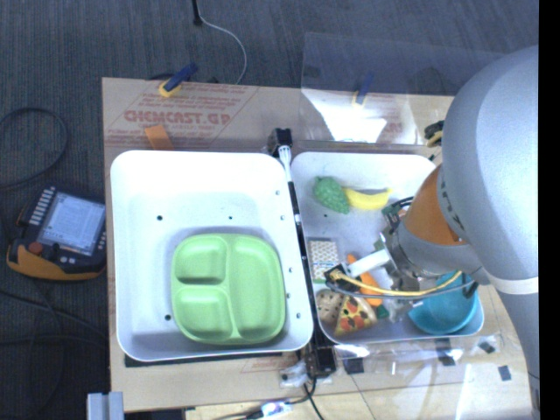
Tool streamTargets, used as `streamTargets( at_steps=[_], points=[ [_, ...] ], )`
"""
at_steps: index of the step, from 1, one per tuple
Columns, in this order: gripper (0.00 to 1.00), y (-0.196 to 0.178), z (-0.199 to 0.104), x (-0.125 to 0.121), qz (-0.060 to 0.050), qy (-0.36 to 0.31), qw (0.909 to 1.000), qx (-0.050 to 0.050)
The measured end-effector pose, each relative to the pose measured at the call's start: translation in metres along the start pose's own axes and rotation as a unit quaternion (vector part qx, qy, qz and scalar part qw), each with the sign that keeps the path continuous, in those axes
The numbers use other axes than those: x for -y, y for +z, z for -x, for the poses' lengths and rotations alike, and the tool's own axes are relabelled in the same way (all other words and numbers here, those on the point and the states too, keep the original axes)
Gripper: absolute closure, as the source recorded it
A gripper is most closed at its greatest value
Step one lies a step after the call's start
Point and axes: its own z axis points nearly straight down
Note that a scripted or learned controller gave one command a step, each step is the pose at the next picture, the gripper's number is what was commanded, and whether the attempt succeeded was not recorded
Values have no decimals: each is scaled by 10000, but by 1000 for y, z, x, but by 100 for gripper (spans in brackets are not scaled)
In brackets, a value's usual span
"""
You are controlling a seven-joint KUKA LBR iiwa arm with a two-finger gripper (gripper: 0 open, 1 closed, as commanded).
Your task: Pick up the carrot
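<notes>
A: Carrot (pixel 371 282) first. Where?

B: Lower middle of the right bin (pixel 360 159), toward the lower right of the frame. Seen as orange patches, partly hidden under the gripper (pixel 383 268) and crossed by a yellow cable (pixel 389 292).

A: Long axis?

B: Apparently slanted, from upper left down to lower right, judging by how the orange patches line up. Hard to say which end is the tip, with the middle covered.

A: And the tool, clenched or released?

B: Cannot tell. Down low in the bin, right over the carrot, with the grey arm (pixel 503 164) and its orange band (pixel 429 213) filling the right side of the frame. Not clear either whether touching the carrot or just above it.

A: Neighbours in that bin?

B: Pizza slice (pixel 346 314) just below and left of the carrot, near the bin's lower left corner. Teal bowl (pixel 444 311) to the lower right, beside the gripper. Small checkered card (pixel 322 254) to the left, by the wall between the bins. Further up, a green leafy toy (pixel 331 193) and a banana (pixel 367 199), side by side and well apart from the carrot.

A: Left bin?

B: Left bin (pixel 140 199) with a green divided plate (pixel 229 289) lying flat in its lower half.

A: Beyond the bins?

B: Handheld control unit (pixel 59 233) on the dark floor at the frame's left edge, and a blue clamp (pixel 178 79) on the board at upper left.
</notes>
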Motion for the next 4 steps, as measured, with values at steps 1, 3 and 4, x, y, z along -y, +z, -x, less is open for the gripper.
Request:
streamTargets(
  at_steps=[1, 3, 4],
  points=[
    [0, 0, 0, 0, -15, 176, 9998, -7],
    [0, 0, -1, 0, -23, 191, 9998, 7],
    [0, 0, 0, 1, -16, 148, 9999, -3]
  ],
)
